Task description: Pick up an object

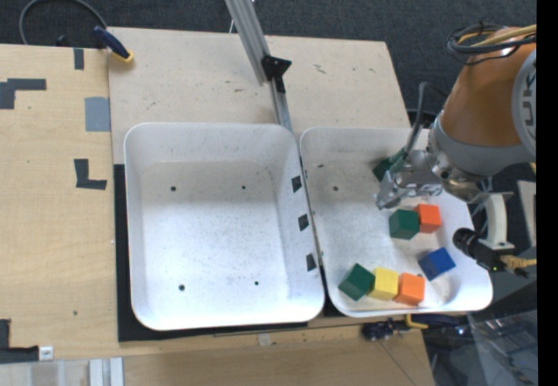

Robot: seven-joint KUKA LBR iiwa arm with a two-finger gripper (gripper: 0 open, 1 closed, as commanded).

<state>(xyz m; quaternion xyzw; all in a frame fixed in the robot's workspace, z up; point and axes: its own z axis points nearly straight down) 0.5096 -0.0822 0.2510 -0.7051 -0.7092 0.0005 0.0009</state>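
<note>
Gripper (394, 193) sits low over the right bin (336, 201), near its back half. Arm (484, 105) comes in from the right. Whether the claw is apart or together: cannot tell, the metal at the tip is too small and blurred. Nothing can be made out between its tips.

Candidate objects, all in the right bin: a green cube (404, 224) touching an orange cube (429, 218), both just below the gripper; a blue cube (437, 263) nearer the front right; a row along the front wall of dark green cube (356, 281), yellow cube (384, 282) and second orange cube (411, 288), touching one another. A dark green piece (384, 168) lies partly hidden behind the gripper.

Judgement on handling: the cubes look small, rigid and light, probably with smooth faces. They should not deform or break, but may skid on the bin floor if nudged.

Best hold: two opposite flat faces, squarely. The blue cube stands apart, so its sides are free. The green cube's free sides are those away from its orange neighbour.

Left bin (209, 227) holds no blocks.
</note>
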